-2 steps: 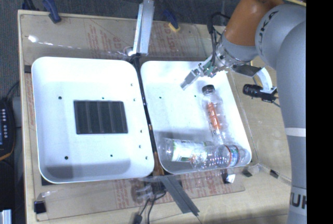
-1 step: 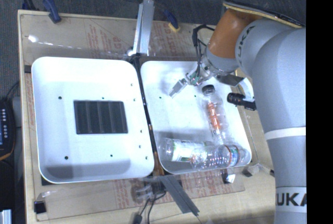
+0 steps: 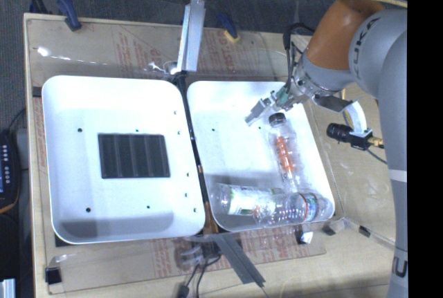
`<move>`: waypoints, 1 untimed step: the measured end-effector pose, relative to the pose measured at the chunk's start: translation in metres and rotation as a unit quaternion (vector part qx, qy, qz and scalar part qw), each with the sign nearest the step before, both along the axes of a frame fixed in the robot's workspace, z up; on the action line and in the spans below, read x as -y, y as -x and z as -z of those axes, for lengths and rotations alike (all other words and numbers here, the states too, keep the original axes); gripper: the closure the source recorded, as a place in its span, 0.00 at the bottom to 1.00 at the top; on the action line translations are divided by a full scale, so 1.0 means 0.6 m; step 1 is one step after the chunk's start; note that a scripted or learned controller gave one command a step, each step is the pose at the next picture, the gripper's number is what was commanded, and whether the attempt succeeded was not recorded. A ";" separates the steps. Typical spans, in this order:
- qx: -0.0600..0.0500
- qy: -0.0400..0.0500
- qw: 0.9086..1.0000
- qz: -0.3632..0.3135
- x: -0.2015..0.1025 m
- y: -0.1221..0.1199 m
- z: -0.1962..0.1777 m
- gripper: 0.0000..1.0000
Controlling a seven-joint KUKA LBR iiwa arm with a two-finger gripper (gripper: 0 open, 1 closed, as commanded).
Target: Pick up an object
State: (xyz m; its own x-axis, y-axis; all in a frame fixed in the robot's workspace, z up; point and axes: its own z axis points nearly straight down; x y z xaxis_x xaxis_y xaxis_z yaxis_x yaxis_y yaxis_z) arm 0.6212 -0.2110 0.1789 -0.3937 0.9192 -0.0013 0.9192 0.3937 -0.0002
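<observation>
While the arm reaches in from the right, its gripper sits over the upper part of the right bin, just above the cap end of a clear plastic bottle. Gripper fingers look slightly apart, pale and small in the frame; nothing is visibly between them, and how wide they stand is hard to judge, so cannot tell the grip state for sure.

Right bin contents: the clear bottle with orange label lies lengthwise, dark cap toward the gripper, body running down toward the lower right corner of the bin. A second clear bottle with a green and white label lies along the bin's near wall, on its side. A third crumpled clear bottle lies just beside it at the lower right corner, touching or nearly touching both others.

Left bin: white, with a dark ribbed rectangular panel in the middle of its floor; a few small dark holes dot the floor.

Desk: covered by a clear sheet over printed cardboard. Blue clamps at the far edge, upper left. A grey metal bar stands between the two bins at the far side. A black cylindrical part with white bracket hangs off the arm near the wrist. Orange band on the arm above the wrist, grey link beyond.
</observation>
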 end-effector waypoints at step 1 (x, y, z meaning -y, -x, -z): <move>-0.002 -0.001 1.000 0.018 -0.003 0.066 0.087 0.00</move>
